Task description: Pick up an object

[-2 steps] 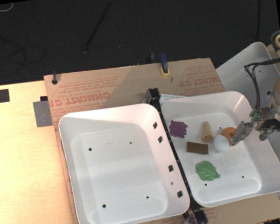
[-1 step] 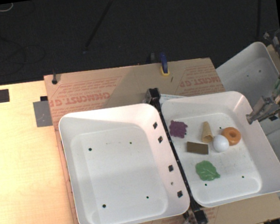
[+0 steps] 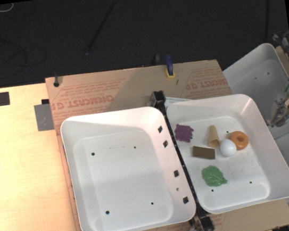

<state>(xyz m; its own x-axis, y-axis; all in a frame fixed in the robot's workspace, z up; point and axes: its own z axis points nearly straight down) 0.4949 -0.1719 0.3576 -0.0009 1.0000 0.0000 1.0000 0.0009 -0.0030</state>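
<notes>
Two white bins are seen side by side on a cardboard sheet (image 3: 130,90). All the objs are found in the right bin (image 3: 258,122): a purple lump (image 3: 184,132) near the divider, a tan cone (image 3: 213,136) beside it, a brown block (image 3: 204,152) just below those, a white ball (image 3: 228,147) touching an orange ring (image 3: 239,139), and a green lump (image 3: 214,176) toward the front. The left bin (image 3: 113,122) is marked w/ small dark dots only. Gripper state can't be told, tbh. Nothing is seen lifted; every obj is resting on the bin floor.
</notes>
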